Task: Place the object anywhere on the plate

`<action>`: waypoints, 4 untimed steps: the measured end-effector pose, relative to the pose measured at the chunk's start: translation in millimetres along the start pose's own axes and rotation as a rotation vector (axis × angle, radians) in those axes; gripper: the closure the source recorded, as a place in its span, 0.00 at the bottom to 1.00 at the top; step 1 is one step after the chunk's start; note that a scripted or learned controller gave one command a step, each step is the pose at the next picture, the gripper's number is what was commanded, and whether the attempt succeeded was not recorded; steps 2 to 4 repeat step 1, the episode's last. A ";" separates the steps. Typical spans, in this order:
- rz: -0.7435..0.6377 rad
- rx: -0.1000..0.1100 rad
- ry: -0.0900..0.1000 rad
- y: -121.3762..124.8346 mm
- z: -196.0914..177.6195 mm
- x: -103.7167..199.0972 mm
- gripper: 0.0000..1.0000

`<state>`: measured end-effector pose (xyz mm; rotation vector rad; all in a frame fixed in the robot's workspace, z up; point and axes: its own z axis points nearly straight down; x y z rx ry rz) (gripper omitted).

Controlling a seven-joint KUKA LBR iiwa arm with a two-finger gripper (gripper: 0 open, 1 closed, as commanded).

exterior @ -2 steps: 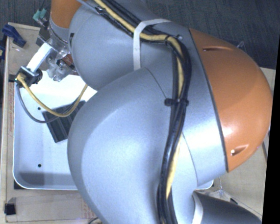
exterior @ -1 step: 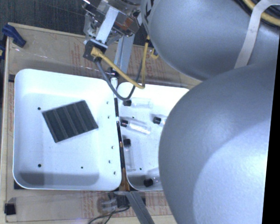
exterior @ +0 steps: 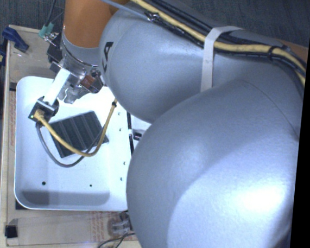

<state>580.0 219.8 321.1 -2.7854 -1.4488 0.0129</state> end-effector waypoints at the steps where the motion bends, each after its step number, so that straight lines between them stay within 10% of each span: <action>1: -0.405 0.001 0.003 59.9 56.9 -39.2 1.00; 4: -0.405 0.001 0.003 59.9 56.9 -39.2 1.00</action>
